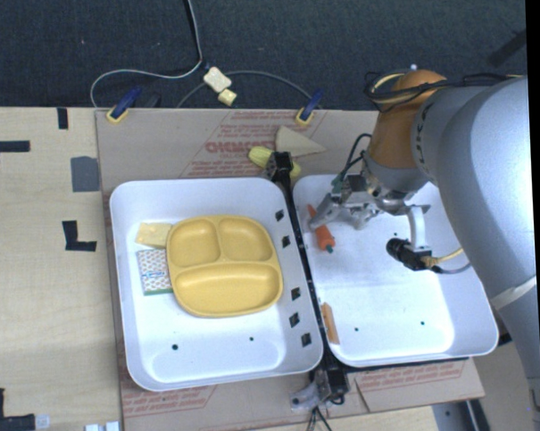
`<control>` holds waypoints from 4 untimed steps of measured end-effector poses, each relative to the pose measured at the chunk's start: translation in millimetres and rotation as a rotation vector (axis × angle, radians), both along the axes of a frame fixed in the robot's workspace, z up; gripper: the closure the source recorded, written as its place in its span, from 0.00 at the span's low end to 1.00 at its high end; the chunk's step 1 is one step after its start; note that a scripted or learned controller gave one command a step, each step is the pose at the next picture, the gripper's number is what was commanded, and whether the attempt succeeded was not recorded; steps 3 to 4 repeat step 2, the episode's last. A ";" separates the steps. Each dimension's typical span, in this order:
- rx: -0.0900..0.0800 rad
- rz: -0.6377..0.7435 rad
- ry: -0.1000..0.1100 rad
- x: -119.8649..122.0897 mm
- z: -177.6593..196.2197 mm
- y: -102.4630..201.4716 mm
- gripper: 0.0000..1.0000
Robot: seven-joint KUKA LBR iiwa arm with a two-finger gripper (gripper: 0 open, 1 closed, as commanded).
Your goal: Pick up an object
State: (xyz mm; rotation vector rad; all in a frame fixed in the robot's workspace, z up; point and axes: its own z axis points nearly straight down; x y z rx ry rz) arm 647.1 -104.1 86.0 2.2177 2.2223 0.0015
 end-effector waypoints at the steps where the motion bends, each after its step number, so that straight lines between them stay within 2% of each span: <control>1: -0.002 0.001 -0.002 -0.2 10.5 -0.1 1.00; 2: 0.004 0.006 -0.004 -31.9 104.5 72.1 1.00; 4: 0.004 0.006 -0.004 -31.9 104.5 72.1 1.00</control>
